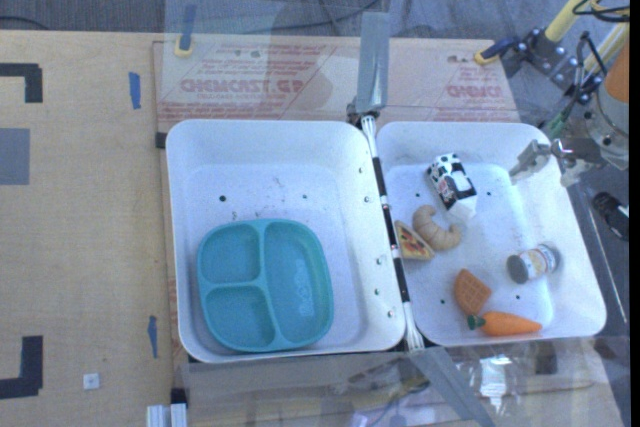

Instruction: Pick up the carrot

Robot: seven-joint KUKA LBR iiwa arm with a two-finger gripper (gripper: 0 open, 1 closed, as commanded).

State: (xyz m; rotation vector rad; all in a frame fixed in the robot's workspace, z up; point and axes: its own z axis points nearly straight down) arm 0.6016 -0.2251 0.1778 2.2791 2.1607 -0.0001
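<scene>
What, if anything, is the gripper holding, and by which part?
Nothing. The gripper hangs at the right bin's far edge, nothing between its fingers; the carrot lies at the near edge.

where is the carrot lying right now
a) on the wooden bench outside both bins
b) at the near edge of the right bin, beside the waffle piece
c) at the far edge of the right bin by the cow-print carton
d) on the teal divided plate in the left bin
b: the carrot lies along the near edge of the right bin, just below the waffle piece, apart from the teal plate in the left bin.
</scene>
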